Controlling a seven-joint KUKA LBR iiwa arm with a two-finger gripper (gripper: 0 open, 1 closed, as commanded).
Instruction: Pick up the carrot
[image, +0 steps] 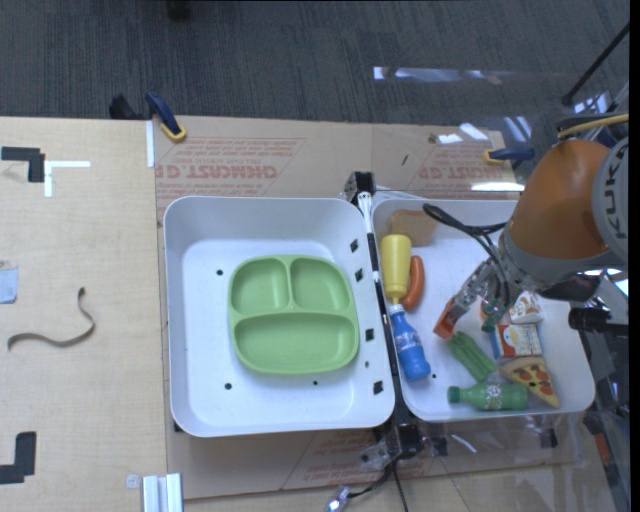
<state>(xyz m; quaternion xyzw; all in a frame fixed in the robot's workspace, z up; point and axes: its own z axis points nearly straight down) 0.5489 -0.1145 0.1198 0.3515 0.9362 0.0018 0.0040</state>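
The carrot (452, 314) lies in the right bin (575, 395), roughly mid-bin, a short orange piece angled with its upper end toward the arm and its lower end pointing down-left at about 45 degrees. The gripper (481, 293) hangs right at the carrot's upper-right end, apparently touching or just above it. Its fingers are lost against cables and the objects beneath, so I cannot tell whether they are spread or closed, nor whether the carrot sits between them.

The relation that matters is the offset: the carrot's body runs down and left from the gripper, so the gripper looks to sit over 1 end and not over the middle. In my judgement, a firm pick calls for a small shift down-left along that axis, with the fingers set across the carrot's narrow width.

Crowding is a risk. A juice carton (519, 329) sits just right of the gripper and a green vegetable piece (469, 355) lies just below the carrot. A yellow bottle (395, 264), a sausage (414, 281) and a blue bottle (407, 343) lie along the bin's left wall, clear of the carrot. The left bin (190, 330) holds a green divided plate (240, 345).
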